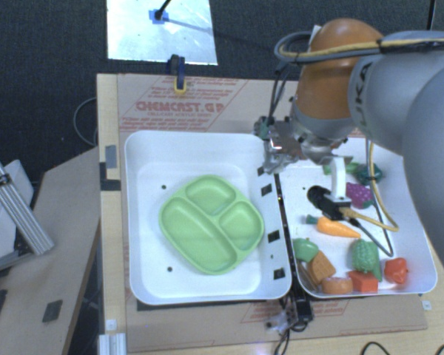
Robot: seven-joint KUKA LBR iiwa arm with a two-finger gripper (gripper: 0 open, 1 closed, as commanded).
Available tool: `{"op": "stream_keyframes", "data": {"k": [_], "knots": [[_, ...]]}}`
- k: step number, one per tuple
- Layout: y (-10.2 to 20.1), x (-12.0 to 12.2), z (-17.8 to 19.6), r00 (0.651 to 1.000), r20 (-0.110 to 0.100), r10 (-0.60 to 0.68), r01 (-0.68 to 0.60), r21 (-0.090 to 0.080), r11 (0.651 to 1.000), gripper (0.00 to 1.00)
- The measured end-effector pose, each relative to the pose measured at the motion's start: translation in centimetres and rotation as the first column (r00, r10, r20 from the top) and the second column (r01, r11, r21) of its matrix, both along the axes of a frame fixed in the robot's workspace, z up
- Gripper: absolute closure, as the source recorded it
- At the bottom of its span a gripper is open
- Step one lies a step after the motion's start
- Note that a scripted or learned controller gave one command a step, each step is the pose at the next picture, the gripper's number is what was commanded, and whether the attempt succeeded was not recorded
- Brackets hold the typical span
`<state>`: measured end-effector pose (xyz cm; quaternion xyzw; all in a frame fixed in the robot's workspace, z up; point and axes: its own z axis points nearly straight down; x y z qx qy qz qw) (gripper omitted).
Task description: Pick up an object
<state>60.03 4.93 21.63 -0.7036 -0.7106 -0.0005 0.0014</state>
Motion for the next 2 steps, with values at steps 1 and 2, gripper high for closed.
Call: {"op": "stream_keyframes", "data": {"k": [1,2], "knots": [[-1.5,0.4,0.3,1.0,0.003,-0.009,0.009,-0.002,1.0,1.0],[-0.1,0.5,0.0,1.0,0.002,-0.004,0.004,-0.002,1.0,1.0]]}}
